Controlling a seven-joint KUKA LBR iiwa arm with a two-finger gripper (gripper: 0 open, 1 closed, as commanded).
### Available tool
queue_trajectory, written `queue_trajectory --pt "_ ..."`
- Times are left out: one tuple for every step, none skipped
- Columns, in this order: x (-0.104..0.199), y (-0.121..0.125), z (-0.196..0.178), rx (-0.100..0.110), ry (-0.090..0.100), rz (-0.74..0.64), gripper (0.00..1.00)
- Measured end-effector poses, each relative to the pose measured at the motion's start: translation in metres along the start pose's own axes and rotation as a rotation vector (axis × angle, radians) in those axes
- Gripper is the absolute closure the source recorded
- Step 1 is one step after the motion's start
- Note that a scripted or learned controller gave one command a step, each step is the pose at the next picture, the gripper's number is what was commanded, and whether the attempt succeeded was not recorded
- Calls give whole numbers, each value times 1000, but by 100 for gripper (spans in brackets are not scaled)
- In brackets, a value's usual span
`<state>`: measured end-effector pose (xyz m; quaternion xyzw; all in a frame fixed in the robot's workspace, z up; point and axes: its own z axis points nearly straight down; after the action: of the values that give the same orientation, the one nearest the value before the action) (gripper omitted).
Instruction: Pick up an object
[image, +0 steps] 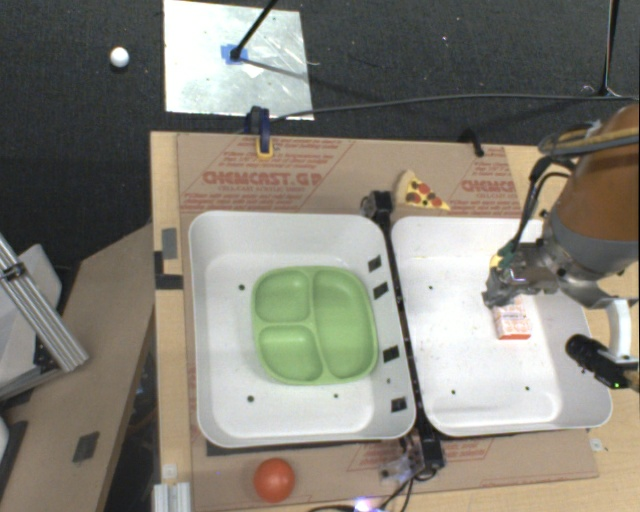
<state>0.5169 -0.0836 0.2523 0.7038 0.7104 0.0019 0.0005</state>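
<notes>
Small red-and-white box (513, 323), the likely pick target, lies flat on the floor of the right bin (470, 400), toward its right half. Its top edge sits right under the gripper (505, 290), so I can't make out whether they touch. Print on the box is too small for me to read.

Gripper hangs just above the box, a dark grey cluster with cables. I cannot tell whether it is spread or pressed together; the arm's body hides that from my angle. Nothing visibly pinched.

Arm (600, 210) comes in from the right, cut off by the frame edge; orange band at the upper part.

Left bin (215, 300) holds a green divided plate (314, 324) with three compartments, roughly centred.

Outside the bins: a toy pizza slice (421, 193) on the cardboard behind the seam between them, an orange ball (274, 479) at the front edge. Cardboard sheet (300, 170) reads "CHEMCAST GP" in red, repeated, partly covered by the bins. A blue clamp (260, 128) grips its rear edge.
</notes>
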Motion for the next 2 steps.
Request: queue_trajectory --pt "49 23 12 1 0 1 100" --pt "97 35 6 1 0 1 100"
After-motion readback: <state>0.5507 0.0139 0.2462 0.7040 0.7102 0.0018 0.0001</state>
